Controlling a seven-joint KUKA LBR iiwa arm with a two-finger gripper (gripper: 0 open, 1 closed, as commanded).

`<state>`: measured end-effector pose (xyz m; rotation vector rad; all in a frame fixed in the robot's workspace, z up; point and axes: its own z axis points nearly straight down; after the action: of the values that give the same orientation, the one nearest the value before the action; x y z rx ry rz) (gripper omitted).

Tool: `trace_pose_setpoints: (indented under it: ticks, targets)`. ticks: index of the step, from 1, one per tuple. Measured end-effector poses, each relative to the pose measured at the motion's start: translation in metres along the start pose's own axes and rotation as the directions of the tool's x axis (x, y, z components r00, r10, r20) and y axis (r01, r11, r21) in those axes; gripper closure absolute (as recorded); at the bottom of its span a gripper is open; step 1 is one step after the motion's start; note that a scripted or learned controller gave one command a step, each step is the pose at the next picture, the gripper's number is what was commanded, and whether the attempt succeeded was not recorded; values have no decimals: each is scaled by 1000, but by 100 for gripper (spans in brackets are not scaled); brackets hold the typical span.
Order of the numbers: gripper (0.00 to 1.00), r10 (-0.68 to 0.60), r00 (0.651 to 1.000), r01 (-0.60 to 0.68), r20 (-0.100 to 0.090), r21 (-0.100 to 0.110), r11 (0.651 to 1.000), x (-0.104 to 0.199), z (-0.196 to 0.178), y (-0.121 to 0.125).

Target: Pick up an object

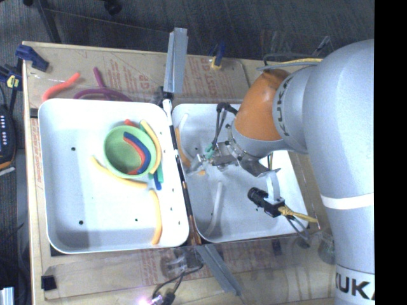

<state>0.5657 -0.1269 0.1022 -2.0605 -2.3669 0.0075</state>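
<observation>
Gripper [205, 159] low in right bin [241, 226]; green bowl [124, 151] lies left of gripper, across bin wall. Grip state: cannot tell.

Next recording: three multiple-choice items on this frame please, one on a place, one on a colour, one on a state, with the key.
1. Where does the green bowl sit?
A) in the left bin
B) in the right bin
C) on the bare bench

2. What colour is the band above the arm's wrist?
A) blue
B) orange
C) green

3. How does the bowl stand?
A) upside down
B) on its side, with nothing in it
C) mouth up, with coloured pieces inside

Key: 1 A, the bowl rests on that bin's floor. 2 B, the band shows orange against the grey arm. 3 C, its hollow faces the camera and red, blue and yellow pieces curve inside it.
</observation>
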Motion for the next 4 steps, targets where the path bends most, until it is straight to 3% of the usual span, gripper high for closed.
trace_pose_setpoints:
  ticks: [1,2,3,4]
  targets:
    - [0,173,985,-173,3,-6,985,7,9,33]
    - [100,169,986,-169,-1,-3,986,9,0,33]
    - [0,169,986,-169,-1,-4,986,9,0,33]
    - [100,167,986,-167,-2,-4,986,9,-9,34]
